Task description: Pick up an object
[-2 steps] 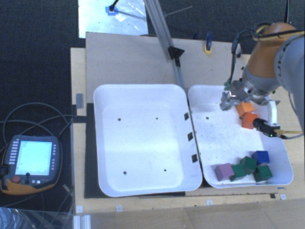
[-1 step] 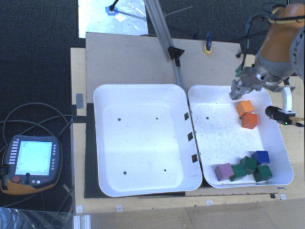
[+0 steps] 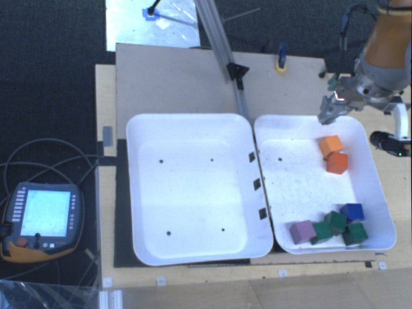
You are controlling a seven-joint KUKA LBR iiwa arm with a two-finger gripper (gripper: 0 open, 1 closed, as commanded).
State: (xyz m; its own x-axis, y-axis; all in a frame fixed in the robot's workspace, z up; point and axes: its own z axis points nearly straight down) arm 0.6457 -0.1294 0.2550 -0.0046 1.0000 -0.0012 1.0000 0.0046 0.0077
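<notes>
Bench with two white bins. Gripper [image 3: 329,110] hovers over right bin [image 3: 376,192] rim; jaw state unclear, nothing seen held. Orange cubes [image 3: 333,154] at its 6 o'clock. Approach step; next, descend.

Bright, even light from overhead, and the two white bins [image 3: 193,192] nearly blow out, their floors washed pale. Glare flares off the shiny sheet [image 3: 151,15] at upper left. Shadows are faint; the whole frame is slightly soft and grainy.
</notes>
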